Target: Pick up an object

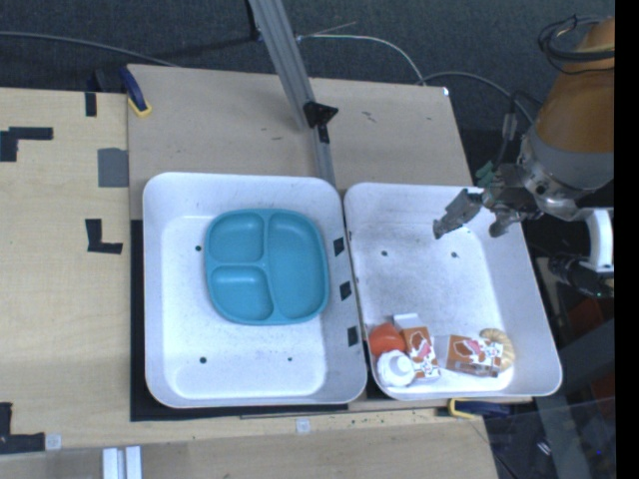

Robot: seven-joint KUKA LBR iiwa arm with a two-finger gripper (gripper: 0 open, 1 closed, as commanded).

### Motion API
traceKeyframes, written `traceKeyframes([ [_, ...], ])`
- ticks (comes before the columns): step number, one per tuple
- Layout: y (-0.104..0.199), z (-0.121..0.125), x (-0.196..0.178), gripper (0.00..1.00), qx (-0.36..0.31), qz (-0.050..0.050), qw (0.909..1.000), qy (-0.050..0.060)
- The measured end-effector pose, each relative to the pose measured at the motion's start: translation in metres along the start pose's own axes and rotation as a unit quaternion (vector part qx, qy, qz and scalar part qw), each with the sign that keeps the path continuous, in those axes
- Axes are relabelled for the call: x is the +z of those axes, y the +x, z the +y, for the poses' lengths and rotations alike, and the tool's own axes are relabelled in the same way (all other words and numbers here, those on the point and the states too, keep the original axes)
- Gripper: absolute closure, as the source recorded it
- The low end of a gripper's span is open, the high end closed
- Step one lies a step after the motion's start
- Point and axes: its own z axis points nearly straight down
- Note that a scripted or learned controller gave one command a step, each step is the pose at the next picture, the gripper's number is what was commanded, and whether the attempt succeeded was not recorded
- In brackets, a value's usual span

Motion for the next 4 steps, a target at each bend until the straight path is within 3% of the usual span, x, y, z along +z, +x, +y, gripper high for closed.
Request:
traceKeyframes([
  [1, 0.0, 0.0, 0.0, 0.0, 0.0, 0.0, 1.0, 0.0],
  [4, 0.009, -0.009, 0.176, 0.0, 0.001, 0.0, 1.0, 0.004],
])
